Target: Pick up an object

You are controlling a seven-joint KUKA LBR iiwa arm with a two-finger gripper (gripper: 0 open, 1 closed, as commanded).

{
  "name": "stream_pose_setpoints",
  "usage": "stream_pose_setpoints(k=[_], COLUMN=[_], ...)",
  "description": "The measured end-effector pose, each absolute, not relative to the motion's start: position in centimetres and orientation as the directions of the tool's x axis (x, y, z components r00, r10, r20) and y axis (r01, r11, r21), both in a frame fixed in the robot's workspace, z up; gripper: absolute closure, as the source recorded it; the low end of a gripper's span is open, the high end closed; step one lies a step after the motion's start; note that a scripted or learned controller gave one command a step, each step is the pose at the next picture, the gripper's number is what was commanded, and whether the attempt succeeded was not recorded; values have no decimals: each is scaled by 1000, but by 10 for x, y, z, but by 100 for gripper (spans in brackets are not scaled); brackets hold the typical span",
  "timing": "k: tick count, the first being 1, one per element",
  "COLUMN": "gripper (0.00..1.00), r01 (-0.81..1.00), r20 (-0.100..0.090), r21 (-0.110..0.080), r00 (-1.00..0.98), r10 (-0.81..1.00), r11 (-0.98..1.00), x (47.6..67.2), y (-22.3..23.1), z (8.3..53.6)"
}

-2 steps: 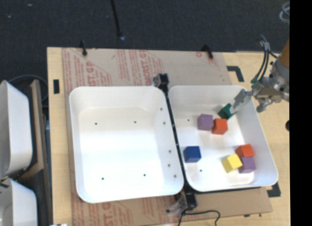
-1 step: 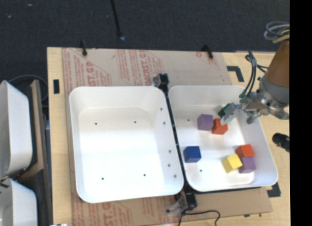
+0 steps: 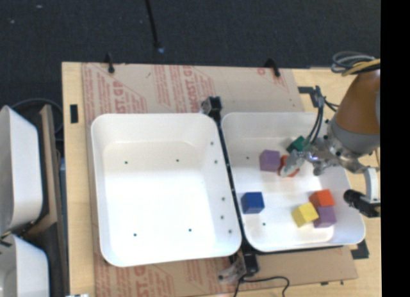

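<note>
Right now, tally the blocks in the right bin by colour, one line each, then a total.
Purple: 2
Blue: 1
Yellow: 1
Orange: 1
Green: 1
Red: 1, partly hidden under the pincer
Total: 7

Bins (image 3: 160, 142) white. Blocks: purple (image 3: 270, 160), blue (image 3: 252, 201), yellow (image 3: 305, 214), orange (image 3: 321, 197), second purple (image 3: 325, 216), green (image 3: 297, 143), red (image 3: 290, 169). Arm (image 3: 359, 113) orange-banded grey.
</note>
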State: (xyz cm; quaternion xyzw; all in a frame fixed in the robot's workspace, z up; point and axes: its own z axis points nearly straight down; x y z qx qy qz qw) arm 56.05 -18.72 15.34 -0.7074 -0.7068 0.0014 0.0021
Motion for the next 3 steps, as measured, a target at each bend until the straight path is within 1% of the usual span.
stream_pose_setpoints(k=[1,2,3], gripper=[0,100,100], r01=[1000,1000,1000], r20=[0,0,-2], r21=[-4,2,5], r00=[1,2,1], r10=[1000,1000,1000], r11=[-1,-2,-1], x=[559,561,571], y=[-187,-188,-193], z=[101,114,169])
